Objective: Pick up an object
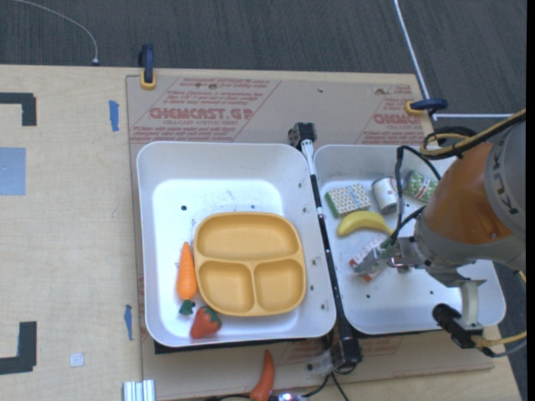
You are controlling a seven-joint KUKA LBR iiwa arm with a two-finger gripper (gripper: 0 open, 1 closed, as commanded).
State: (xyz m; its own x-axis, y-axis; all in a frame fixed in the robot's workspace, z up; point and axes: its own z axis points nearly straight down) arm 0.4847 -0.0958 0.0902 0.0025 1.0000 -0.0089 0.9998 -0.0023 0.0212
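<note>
My gripper (370, 261) reaches down into the right bin (418, 312), just below a yellow banana (364, 222). A small red and white piece shows at its tip, and I cannot make out whether that is an object or part of the gripper. Behind the banana lie a green and white patterned packet (348, 197), a small white can (384, 194) and a green wrapped item (418, 186), partly hidden by the arm. In the left bin (159, 224) sit a yellow divided plate (249, 261), an orange carrot (185, 272) and a red strawberry (206, 322).
The grey and orange arm (468, 207) covers the right bin's right side. A black clamp (302, 134) stands at the back between the bins. An orange object (265, 374) lies outside the bins at the front edge. Cables run at the back right.
</note>
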